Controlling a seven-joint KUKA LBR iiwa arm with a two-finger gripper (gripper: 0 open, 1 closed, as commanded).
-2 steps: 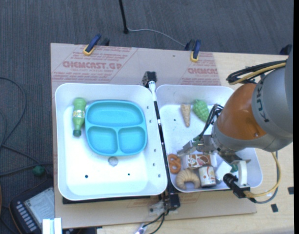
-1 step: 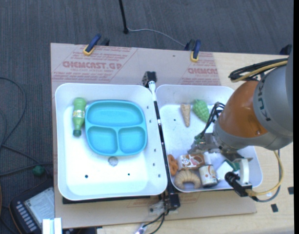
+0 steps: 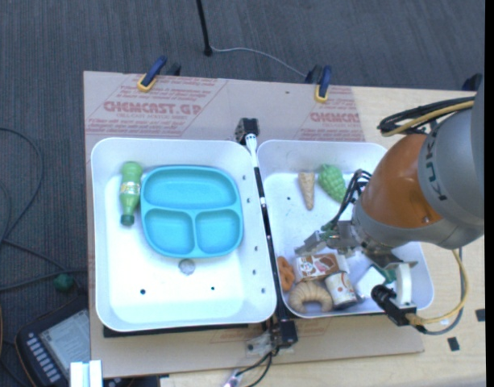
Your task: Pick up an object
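- The grey arm (image 3: 440, 176) with its orange band reaches in from the right and hangs over the right bin (image 3: 343, 147)
- The gripper (image 3: 337, 244) is low over the front half of that bin, in among the clutter there; its metal parts sit just above a small brown-and-white carton (image 3: 315, 266)
- How the jaws stand — I cannot tell; the wrist and the objects below hide them, and nothing is plainly seen between them
- Things to pick lie mostly in the right bin: a croissant-like pastry (image 3: 311, 295) at the front edge, a small can (image 3: 340, 289) just beside it, an orange pretzel shape (image 3: 286, 273) against the left wall, and a white piece (image 3: 367, 282) to the right of the can
- Farther back in the same bin, well apart from the gripper, an ice-cream cone (image 3: 308, 189) lies beside a green bumpy object (image 3: 331, 181)
- The left bin (image 3: 110, 240) holds a blue divided tray (image 3: 191, 211), a green bottle (image 3: 130, 192) lying along the tray's left side, and a small grey round thing (image 3: 186, 266) just in front of the tray
- Both bins rest on a brown board (image 3: 174, 107) held by blue-and-yellow clamps (image 3: 152, 72) at the back — a black cable runs off behind it
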